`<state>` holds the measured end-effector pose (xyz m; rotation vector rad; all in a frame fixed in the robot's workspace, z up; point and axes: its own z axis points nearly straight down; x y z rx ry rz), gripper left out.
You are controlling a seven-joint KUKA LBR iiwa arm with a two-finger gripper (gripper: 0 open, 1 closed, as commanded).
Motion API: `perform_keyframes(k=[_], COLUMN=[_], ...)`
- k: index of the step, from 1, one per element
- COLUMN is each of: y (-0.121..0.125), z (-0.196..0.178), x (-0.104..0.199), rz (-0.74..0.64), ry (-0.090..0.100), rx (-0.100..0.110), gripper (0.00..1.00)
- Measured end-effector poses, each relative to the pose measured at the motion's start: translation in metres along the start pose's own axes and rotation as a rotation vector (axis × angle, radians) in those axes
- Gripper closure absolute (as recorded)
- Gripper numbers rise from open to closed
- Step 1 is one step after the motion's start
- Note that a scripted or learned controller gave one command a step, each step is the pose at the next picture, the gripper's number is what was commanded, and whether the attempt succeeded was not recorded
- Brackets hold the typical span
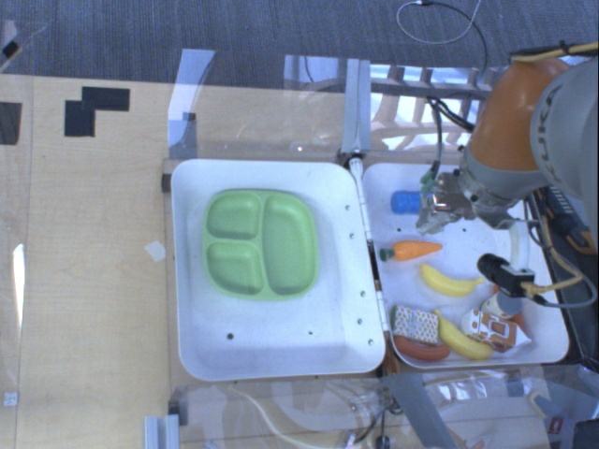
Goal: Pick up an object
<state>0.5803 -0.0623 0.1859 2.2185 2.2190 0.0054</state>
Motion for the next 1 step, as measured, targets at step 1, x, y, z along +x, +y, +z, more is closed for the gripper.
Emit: perform_keyframes(k=[1], y=[0.0331], z=[-0.0496], x=[-0.082], rz=[0.193], ry=[-0.002], rx=[0.0], gripper=[1.0])
